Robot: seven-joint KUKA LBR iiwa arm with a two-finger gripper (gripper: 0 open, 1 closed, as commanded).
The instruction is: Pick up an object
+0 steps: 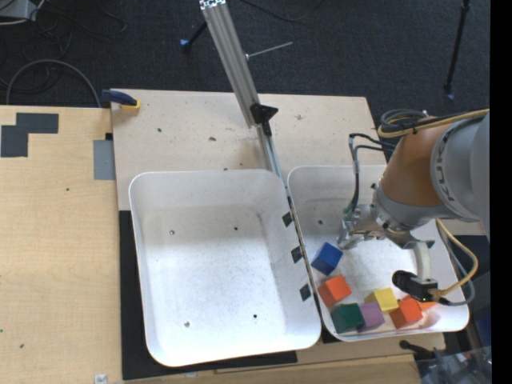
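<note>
Several small blocks lie in the right bin (pixel 320 184). A blue cube (pixel 326 258) sits near the bin's left wall. Below it are an orange cube (pixel 335 289), a green cube (pixel 346 318), a purple cube (pixel 371 315), a yellow cube (pixel 386 298) and a red-orange cube (pixel 406 311) along the front wall. My gripper (pixel 350 234) hangs low inside the right bin, just above and to the right of the blue cube. The arm's orange band and grey wrist rise behind it to the right. I see nothing held in the gripper.
The left bin (pixel 160 206) sits beside the right one, with a divider wall carrying black clips (pixel 296 254) between them. A slanted aluminium post (pixel 240 70) rises behind the bins. Cables hang along the arm at the right.
</note>
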